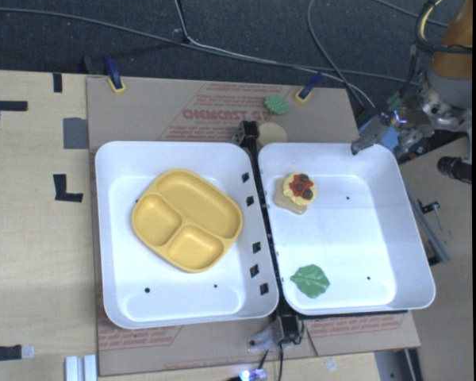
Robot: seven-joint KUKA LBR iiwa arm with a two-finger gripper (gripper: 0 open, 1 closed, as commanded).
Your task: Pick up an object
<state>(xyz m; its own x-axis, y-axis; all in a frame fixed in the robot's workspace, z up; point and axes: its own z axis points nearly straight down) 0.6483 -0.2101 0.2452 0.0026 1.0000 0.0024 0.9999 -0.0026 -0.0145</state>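
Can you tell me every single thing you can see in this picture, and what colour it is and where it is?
Bins: 2, white, side by side on the bench.
Divided plate: 1, yellow, three compartments, lying in the left bin.
Toy food with red topping: 1, tan and red, upper left part of the right bin.
Leaf-shaped piece: 1, green, near the front edge of the right bin.
Small round piece: 1, green, on the cardboard behind the bins.
Clamps: 2, blue and yellow, on the cardboard's back edge.
Cables: several, grey, on the dark surface behind.
Gripper: 1, grey and blue, at the right bin's far right corner.
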